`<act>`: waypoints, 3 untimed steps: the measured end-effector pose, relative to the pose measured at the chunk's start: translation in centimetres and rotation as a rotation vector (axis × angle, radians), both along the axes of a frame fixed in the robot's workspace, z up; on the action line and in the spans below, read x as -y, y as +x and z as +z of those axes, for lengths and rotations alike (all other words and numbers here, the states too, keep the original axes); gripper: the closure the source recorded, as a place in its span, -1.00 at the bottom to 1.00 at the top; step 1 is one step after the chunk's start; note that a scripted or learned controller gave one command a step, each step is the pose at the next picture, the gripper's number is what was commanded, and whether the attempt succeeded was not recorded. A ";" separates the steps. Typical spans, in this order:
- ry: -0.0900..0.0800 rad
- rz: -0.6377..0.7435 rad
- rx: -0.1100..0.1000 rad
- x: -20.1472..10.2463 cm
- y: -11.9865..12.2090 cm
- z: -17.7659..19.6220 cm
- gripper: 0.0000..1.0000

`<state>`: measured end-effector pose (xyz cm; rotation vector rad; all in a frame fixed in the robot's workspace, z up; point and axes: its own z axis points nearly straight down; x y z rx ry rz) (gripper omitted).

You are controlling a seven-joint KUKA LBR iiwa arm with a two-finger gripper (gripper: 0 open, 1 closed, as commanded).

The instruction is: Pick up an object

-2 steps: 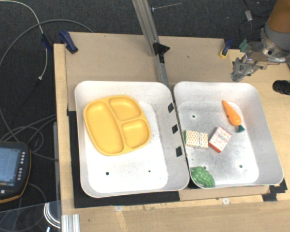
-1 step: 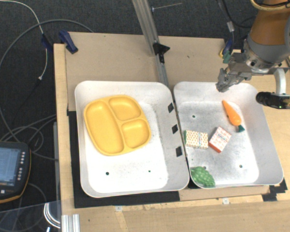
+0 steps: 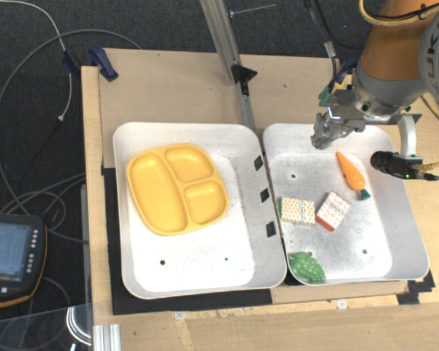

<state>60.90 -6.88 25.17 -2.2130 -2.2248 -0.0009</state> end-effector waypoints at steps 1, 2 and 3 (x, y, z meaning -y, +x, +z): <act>0.000 0.000 -0.001 -4.5 -2.3 0.6 1.00; 0.000 0.000 -0.003 -8.9 -4.6 -1.2 1.00; 0.000 0.001 -0.002 -12.9 -7.3 -0.6 1.00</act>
